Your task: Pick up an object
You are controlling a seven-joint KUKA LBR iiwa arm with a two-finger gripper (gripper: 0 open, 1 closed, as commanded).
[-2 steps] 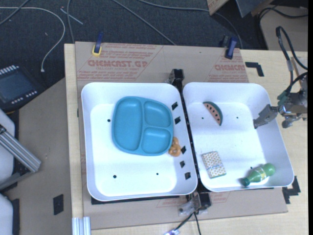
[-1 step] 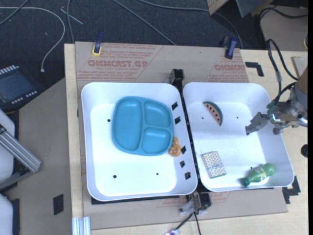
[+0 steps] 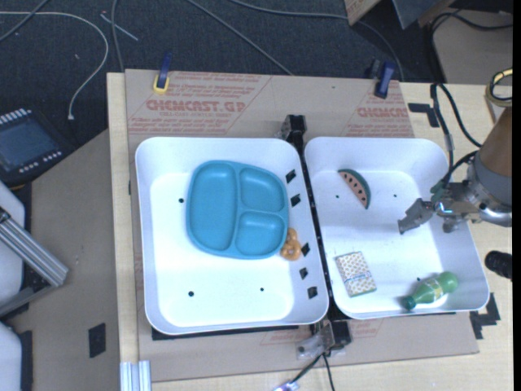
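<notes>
Green bottle [image 3: 430, 292]: lying in right bin [image 3: 383, 153], front corner, long axis across the bin | End effector [image 3: 430, 210]: above bin's right side, grip state indeterminate | Bottle straight toward view's bottom from end effector, apart.

Two bins sit side by side on the worktop [image 3: 122, 218]. The left bin [image 3: 163, 283] holds a divided plate [image 3: 236, 210], with a small toy [image 3: 291, 245] touching the plate's right edge. In the right bin [image 3: 391, 157], a watermelon slice [image 3: 356, 187] lies toward the back, a patterned packet [image 3: 356, 272] near the front left, and a bottle [image 3: 430, 291] at the front right. The claw [image 3: 431, 216] hovers over the right bin's right side.
</notes>
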